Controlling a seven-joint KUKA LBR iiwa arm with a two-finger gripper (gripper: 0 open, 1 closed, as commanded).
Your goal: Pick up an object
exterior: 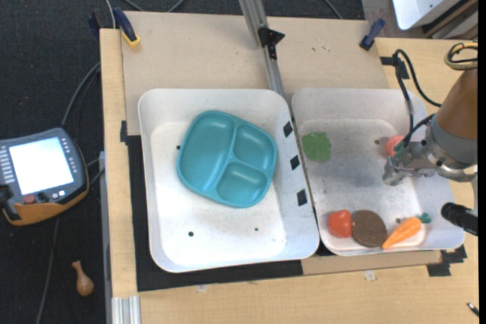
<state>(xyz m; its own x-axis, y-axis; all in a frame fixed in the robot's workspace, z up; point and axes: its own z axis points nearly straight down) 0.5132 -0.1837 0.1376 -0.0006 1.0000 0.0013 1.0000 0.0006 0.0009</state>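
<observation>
Wooden desk (197,49) carrying two white bins. Left bin (163,239): teal divided plate (226,158) lying flat. Right bin (357,108): green piece (316,146); tomato (340,223), brown disc (368,228) and carrot (402,232) sitting along the near wall. Gripper (396,168) hanging low at the right side beside a reddish item (393,143); whether it is gripping anything cannot be told

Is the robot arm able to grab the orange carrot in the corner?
Probably yes. The carrot lies in the right bin, just below the gripper, with bare floor between them. The brown disc touches it, which might crowd the grab.
</observation>
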